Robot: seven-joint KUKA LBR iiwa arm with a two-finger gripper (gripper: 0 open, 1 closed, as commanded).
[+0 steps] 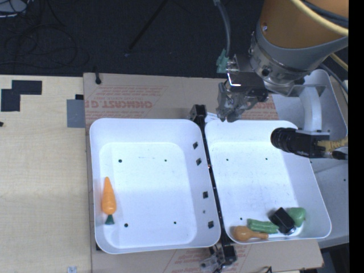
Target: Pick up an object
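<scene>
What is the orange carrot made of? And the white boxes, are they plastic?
The carrot looks like a toy, probably smooth plastic or rubber: its orange is even and its green tip is one solid piece. The left bin and right bin look like thin moulded plastic, matte white, with rounded corners and rims. I can't be sure from above.

White bins, bright toys, pale table

Both bins, left [142, 131] and right [256, 132], are plain white with small dark dots. The carrot [108, 198] is orange with a green tip. Near the right bin's front lie a green piece [297, 214], a black block [282, 219], a green pod [261, 226] and an orange-tan gourd [248, 234]. The arm [301, 21] is grey with an orange band; the cardboard [148, 98] is brown with red print.
</scene>
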